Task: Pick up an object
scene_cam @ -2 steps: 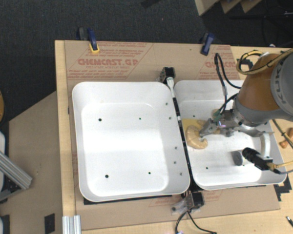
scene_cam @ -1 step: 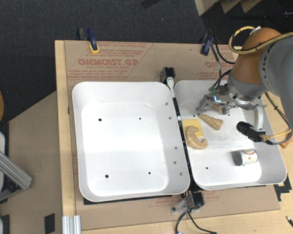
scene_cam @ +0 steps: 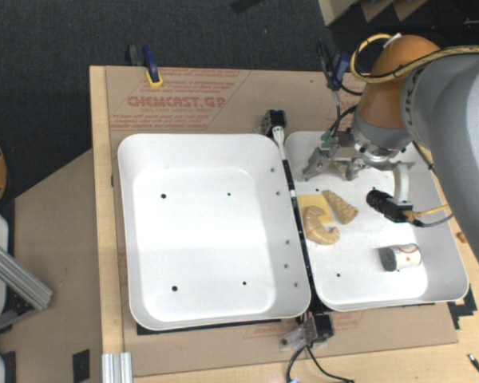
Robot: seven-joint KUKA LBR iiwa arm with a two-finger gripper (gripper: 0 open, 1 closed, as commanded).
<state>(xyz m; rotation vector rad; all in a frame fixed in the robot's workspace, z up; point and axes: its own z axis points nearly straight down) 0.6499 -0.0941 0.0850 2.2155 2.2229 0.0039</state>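
The right bin (scene_cam: 359,290) holds a yellow wedge-like piece (scene_cam: 310,208) by its left wall. A tan curved piece (scene_cam: 324,232) lies just in front of the wedge, and a tan ridged piece (scene_cam: 342,207) lies to its right. A small grey and white cylinder with a red mark (scene_cam: 401,257) lies on its side nearer the right wall. My gripper (scene_cam: 332,171) hangs over the back of this bin, just behind the tan pieces. It is open, its fingers are spread, and nothing is between them.
The left bin (scene_cam: 136,214) is a plain white tray with a few small holes. Both bins rest on a brown board (scene_cam: 176,98) with blue clamps at its back edge. The grey arm (scene_cam: 447,126) covers the right bin's back right corner.
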